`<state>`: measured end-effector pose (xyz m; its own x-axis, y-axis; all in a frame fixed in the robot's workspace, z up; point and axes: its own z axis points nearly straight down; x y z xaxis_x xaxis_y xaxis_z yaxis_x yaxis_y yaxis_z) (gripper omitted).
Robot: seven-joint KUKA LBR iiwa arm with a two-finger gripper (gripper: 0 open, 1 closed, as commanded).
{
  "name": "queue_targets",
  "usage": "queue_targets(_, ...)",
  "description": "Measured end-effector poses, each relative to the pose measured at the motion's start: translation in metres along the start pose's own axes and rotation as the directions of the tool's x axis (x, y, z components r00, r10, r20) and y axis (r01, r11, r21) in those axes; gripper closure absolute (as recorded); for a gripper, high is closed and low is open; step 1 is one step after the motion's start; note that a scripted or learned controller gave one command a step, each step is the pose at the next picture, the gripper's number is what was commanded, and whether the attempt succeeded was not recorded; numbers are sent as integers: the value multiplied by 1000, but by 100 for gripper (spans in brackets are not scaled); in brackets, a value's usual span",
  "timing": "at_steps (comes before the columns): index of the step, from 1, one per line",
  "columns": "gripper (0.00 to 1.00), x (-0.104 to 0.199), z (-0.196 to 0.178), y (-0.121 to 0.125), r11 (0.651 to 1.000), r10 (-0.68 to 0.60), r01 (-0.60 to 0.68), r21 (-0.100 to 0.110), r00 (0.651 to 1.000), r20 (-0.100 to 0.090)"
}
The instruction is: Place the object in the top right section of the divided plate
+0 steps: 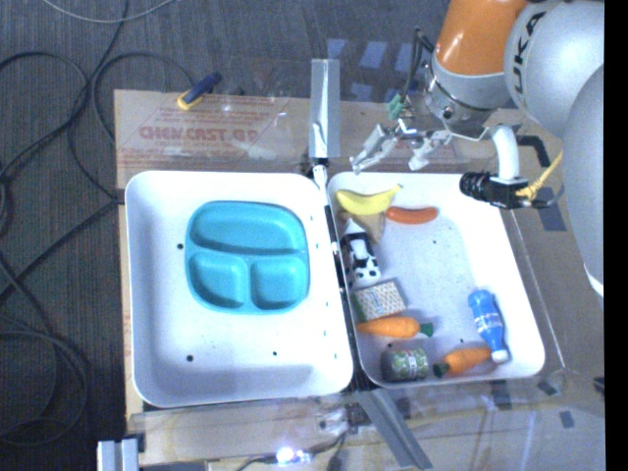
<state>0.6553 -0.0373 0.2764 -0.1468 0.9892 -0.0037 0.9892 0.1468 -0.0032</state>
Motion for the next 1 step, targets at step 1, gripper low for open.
queue_targets(1, 0, 15, 96, -61, 977, 213, -213, 4, 977, -3)
